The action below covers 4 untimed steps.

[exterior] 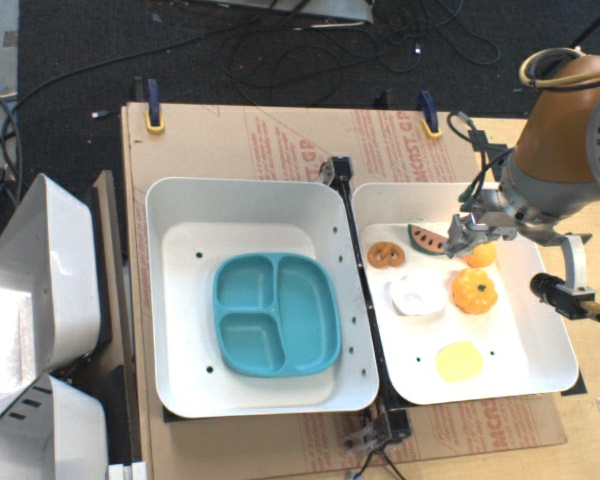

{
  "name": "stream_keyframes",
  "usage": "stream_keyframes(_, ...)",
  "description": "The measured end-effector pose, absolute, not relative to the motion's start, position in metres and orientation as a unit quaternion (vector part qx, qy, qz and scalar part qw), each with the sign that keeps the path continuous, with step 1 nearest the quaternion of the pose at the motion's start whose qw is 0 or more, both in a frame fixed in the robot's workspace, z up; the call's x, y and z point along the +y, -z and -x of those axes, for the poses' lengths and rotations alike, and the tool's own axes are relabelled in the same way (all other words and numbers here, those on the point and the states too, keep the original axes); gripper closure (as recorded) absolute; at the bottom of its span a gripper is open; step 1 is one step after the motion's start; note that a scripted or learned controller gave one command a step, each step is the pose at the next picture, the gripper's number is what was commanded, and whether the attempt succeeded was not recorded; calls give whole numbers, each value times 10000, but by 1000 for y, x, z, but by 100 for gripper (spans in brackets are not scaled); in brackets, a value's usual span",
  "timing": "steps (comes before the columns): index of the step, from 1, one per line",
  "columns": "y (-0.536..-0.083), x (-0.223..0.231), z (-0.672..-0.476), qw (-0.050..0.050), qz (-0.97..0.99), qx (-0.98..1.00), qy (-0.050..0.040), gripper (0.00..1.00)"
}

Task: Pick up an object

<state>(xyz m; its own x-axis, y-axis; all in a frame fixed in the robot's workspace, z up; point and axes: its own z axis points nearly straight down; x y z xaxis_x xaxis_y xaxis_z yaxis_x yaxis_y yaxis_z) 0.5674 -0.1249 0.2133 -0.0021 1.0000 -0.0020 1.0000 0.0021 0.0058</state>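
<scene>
My gripper point(466, 236) hangs low over the back of the right bin point(540, 368). It sits just right of a watermelon slice point(427, 239). A small orange object point(481, 256) lies right beneath and beside it; whether they touch I cannot tell. An orange bell pepper point(474, 291) lies a little nearer the front. A brown pretzel point(385, 255) rests at the bin's left side, a white round piece point(416, 294) in the middle, and a flat yellow disc point(459, 360) towards the front.
The left bin point(180, 368) holds a teal divided plate point(276, 314). A black divider point(358, 268) runs between the bins. The arm's grey and orange body point(565, 138) overhangs the right bin's back right corner. White tubs point(35, 288) stand off the bench's left.
</scene>
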Motion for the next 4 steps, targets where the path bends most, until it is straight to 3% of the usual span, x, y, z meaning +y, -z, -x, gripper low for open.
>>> stream_keyframes(1, -240, -125, -568, 19, -7061, 7081, -10, 100)
stream_keyframes(3, -235, -12, -586, -1, -7040, 7102, -13, 100)
stream_keyframes(4, -237, 48, -574, -14, -7037, 7105, -2, 100)
